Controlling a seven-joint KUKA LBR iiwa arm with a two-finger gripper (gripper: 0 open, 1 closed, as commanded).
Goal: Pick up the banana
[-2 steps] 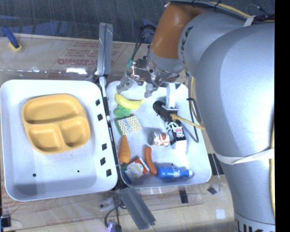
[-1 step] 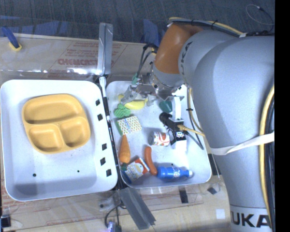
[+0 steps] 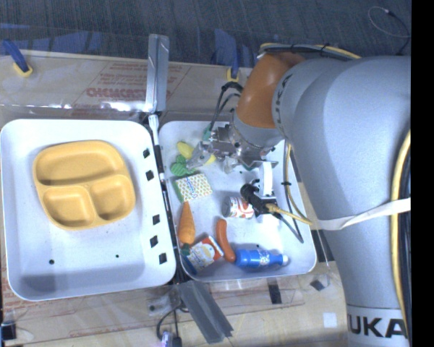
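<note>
Two white bins sit side by side under your camera, and the arm [image 3: 347, 150] enters from the right, its grey bulk covering the right bin's [image 3: 307, 262] right wall. Your orange band [image 3: 264, 89] sits just above the wrist, which tips down and leftward over the far part of that bin. The gripper [image 3: 215, 149] hangs low at the wrist's left end, metal parts and cables crowded around it; whether it is released or clenched you cannot tell from this angle. The banana [image 3: 184, 150], small and yellow, lies just left of the gripper, near the bin's far left corner, with a green item [image 3: 179, 168] touching or nearly touching its near side. Nearer than that green piece lies a checkered packet [image 3: 193, 187], then an orange carrot [image 3: 186, 224] along the left wall. Right of the carrot you have a red sausage-like piece [image 3: 225, 239], a small carton [image 3: 201, 254] with a red-and-green label too blurred to read, and a blue bottle [image 3: 260, 259] lying on its side. A red-and-white can [image 3: 239, 208] lies right of the packet; its print is unreadable. Left of the right bin, the left bin [image 3: 29, 273] holds a yellow divided tray [image 3: 83, 181]. Readable writing: "UKA" in white on the arm's base at lower right; faint reddish print, illegible, on the board [image 3: 79, 78] beyond the left bin.
</note>
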